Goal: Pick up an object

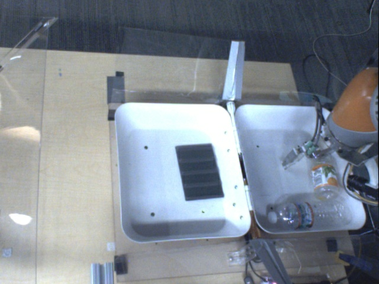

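You look down on two white bins side by side: the left bin (127,158) holds a flat, dark ribbed pad (199,171) near its middle. In the right bin (260,135), a clear bottle (303,213) lies on its side along the near wall, with a small orange-labelled bottle (323,177) just behind it. The gripper (299,153) hangs over the right bin beside that small bottle; you cannot tell how its jaws stand or whether they grip anything.

A pale wooden counter (71,158) carries two shallow white bins side by side, edges touching: the left bin (136,176) and the right bin (266,129). A metal bar (234,70) rises from behind their junction, and small black brackets (115,90) sit at the left bin's corners
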Available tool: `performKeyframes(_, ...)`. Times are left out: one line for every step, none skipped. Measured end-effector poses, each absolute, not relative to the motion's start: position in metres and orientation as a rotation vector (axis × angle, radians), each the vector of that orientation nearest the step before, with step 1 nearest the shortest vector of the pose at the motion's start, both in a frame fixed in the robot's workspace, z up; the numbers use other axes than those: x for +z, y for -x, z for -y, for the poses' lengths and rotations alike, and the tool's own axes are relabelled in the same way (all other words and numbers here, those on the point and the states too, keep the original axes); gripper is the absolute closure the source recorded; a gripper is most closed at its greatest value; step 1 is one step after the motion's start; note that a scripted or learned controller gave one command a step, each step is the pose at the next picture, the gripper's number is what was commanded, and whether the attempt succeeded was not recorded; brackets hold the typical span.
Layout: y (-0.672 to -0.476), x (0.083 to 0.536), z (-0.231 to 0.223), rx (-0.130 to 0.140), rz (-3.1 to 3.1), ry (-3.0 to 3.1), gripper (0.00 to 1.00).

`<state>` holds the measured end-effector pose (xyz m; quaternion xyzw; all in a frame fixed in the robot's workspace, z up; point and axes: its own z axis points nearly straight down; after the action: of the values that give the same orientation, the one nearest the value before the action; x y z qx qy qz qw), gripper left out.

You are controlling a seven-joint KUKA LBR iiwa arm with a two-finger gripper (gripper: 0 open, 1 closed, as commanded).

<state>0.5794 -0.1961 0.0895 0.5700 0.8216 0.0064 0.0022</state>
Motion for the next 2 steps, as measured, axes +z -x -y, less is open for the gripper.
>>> performKeyframes(-0.5778, 0.0969, 0.1982, 0.013, -2.592, -1.772, 0.00)
performKeyframes(-0.5827, 0.0887, 0.1997, 0.012, -2.622, -1.719, 0.00)
